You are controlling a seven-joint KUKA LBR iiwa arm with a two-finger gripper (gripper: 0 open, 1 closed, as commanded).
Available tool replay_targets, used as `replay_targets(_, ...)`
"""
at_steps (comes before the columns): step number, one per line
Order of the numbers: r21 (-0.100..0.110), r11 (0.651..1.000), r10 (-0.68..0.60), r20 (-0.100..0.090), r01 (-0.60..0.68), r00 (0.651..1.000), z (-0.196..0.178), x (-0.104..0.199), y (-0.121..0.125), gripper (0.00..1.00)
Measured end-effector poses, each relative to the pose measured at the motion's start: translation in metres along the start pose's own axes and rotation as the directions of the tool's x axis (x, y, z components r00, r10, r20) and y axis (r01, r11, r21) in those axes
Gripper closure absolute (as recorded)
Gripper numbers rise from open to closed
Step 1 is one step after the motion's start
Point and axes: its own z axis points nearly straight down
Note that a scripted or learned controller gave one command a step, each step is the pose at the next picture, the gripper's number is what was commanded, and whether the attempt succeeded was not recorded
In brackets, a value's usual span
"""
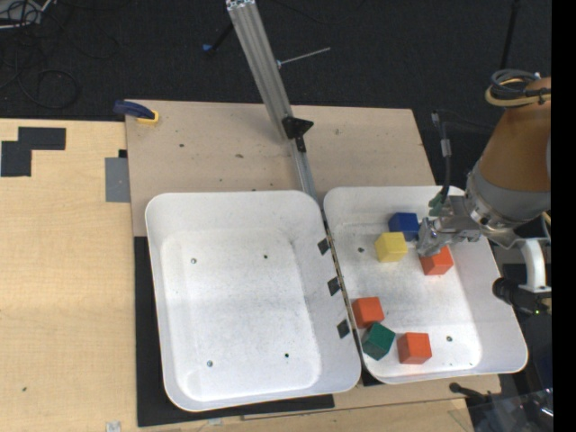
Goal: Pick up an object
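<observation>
Red blocks (414,347), three in all, lay in the right bin (504,349): two nearest beside one green block (379,340), one farther, partly hidden under the hand (435,241), whose grip I cannot tell; beyond sat one yellow (391,247), one blue (404,223).

There are two white bins: the left bin (180,241) and the right bin (486,349). In the right bin are six blocks. Three are red, at 3 o'clock (437,261), 7 o'clock (367,311) and 6 o'clock (414,347). One blue block (404,224), one yellow block (391,247) and one green block (379,340).
</observation>
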Motion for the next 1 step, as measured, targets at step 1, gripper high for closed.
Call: replay_targets(1,0.007,1.000,-0.002,-0.003,0.002,1.000,-0.0012,0.0435,-0.0006,1.00)
